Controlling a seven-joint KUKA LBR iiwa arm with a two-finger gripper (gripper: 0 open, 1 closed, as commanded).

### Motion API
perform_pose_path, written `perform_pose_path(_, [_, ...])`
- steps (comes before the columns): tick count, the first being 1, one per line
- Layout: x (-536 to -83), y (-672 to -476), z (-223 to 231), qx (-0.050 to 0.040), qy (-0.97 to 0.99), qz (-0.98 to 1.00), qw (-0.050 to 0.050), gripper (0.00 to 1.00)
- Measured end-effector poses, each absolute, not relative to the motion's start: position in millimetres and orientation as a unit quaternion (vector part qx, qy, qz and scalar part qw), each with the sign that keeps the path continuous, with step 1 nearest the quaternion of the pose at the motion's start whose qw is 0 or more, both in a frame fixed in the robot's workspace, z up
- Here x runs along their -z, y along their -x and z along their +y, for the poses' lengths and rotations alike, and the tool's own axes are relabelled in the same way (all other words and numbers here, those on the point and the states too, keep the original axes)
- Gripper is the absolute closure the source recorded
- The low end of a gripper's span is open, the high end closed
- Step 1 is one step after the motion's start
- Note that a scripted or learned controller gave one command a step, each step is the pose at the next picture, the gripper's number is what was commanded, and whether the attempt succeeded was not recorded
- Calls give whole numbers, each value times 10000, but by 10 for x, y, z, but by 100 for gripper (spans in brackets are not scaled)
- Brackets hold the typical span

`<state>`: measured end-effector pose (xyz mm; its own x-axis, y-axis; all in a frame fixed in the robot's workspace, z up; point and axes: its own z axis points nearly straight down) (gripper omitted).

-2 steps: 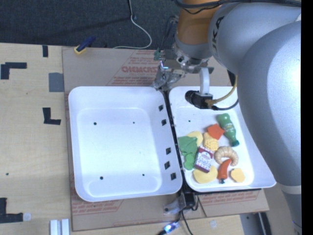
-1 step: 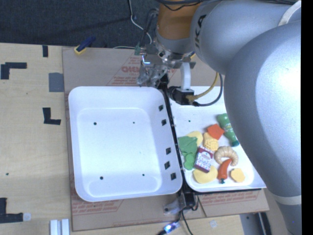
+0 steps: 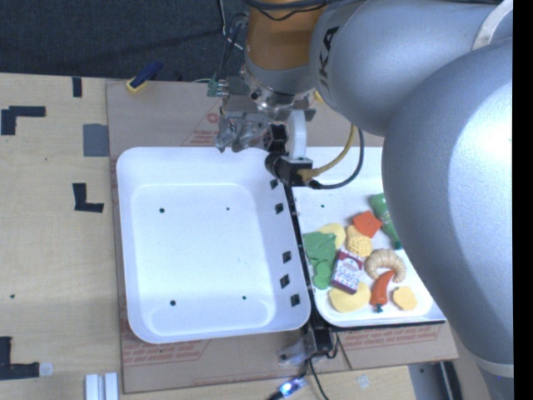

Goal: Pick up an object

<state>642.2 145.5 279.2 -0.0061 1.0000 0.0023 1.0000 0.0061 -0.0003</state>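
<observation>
The big grey arm (image 3: 416,73) sweeps in from the right, its orange band (image 3: 287,23) high at the top of the view, and the gripper (image 3: 250,132) hangs over the far rim of the left bin (image 3: 133,223), close to the corner where the two bins meet. Whether it is clasping anything or hanging slack I cannot tell (the metalwork there is a dark tangle against the cardboard), and nothing is visibly held beneath it.

Over in the right bin (image 3: 420,313) the objects sit in a tight heap near the front: a green leafy piece (image 3: 319,247) against the divider, a yellow corn cob (image 3: 359,243) just beside it, an orange-red chunk (image 3: 366,222) behind that, a small maroon packet (image 3: 347,272) in the middle, a pale croissant shape (image 3: 387,262) touching a red chilli (image 3: 381,287), and yellow pieces (image 3: 351,300) along the front wall. All of them lie well apart from the gripper.

Both bins rest on brown cardboard (image 3: 166,115) over the desk (image 3: 50,248), which carries black tape marks (image 3: 83,198); a cable (image 3: 346,169) loops off the wrist.
</observation>
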Motion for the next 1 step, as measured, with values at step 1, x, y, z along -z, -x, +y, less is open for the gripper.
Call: perform_pose_path(1, [-3609,-6693,1922,44,7051,-7091,-23,100])
